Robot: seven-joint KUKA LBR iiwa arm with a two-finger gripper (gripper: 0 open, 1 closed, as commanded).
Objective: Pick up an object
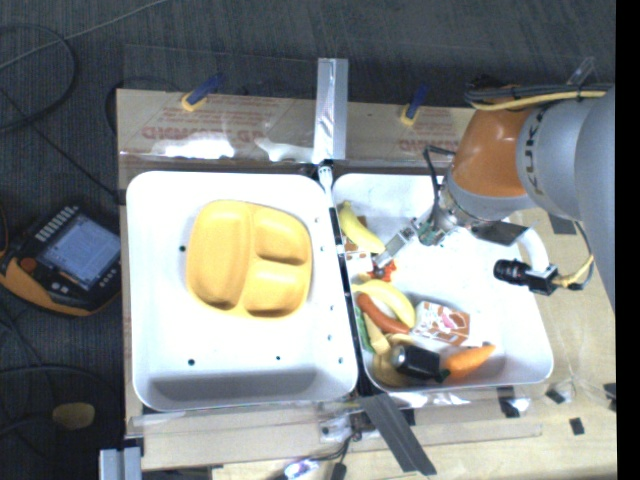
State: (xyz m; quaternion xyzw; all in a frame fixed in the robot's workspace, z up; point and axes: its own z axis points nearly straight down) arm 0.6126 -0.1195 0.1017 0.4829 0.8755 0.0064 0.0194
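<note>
The grey arm's end effector (385, 259) is low inside the right white plastic bin (520, 363), near its left wall, and I cannot tell how it is set. Just below it lie a yellow banana (392, 299), an orange carrot (470, 358) and a small red-and-white carton (441, 321). Left of this bin, the other white bin (160, 368) holds a yellow plastic tray (248, 256).

Toy food pile (400, 318) in right bin, bananas, carrot, small carton, lying jumbled along left wall
</note>
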